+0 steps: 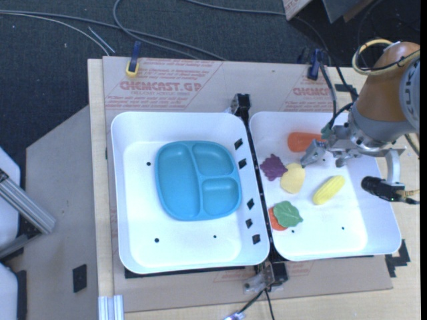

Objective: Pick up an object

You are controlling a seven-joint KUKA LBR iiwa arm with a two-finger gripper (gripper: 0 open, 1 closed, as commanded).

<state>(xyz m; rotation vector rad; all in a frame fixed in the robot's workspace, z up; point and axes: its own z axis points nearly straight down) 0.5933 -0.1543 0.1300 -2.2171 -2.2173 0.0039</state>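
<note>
Hovering in the approach step, the gripper point(313, 153), fingers spread and holding nothing, sits just above the yellow lemon-shaped toy point(292, 178) in the right bin point(373, 242); next, descend and close.

Yellow corn point(329, 189) (perhaps plastic) lying slantwise.

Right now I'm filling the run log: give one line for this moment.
tool above right bin | nearest: yellow pear | nothing seen held

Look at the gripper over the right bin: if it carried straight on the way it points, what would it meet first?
Probably the pale yellow toy: the gripper points down-left toward it, though height is unclear.
</note>
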